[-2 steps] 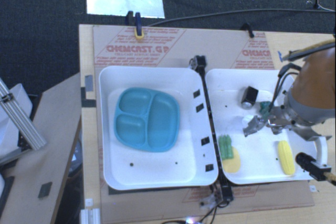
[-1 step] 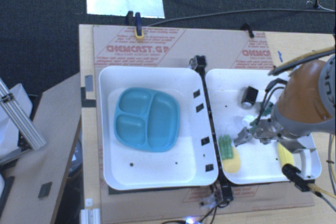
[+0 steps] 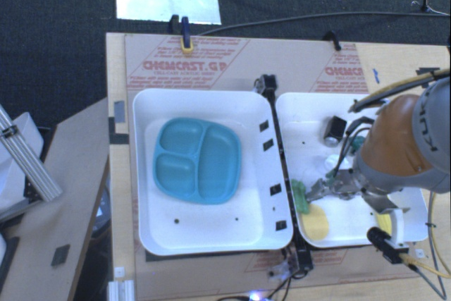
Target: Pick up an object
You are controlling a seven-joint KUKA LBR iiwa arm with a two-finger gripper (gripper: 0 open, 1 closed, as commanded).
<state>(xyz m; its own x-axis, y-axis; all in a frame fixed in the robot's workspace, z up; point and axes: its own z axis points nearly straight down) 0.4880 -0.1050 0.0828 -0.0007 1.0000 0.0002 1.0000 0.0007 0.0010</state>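
Arm [image 3: 405, 144] cut off at right edge, covers much of right bin [image 3: 310, 109]; teal item [image 3: 358, 143] beneath, perhaps cup.

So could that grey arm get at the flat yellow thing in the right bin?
Probably yes. The flat yellow piece lies uncovered on the right white bin's floor, just below the pincer, with a green object beside it.

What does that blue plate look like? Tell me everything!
The blue plate is a light blue, squarish tray with rounded corners, plastic by the look of it. Raised ridges split it into three compartments: two small on the left, one long on the right. It lies flat, right side up, in the middle of the left white bin, with nothing in it.
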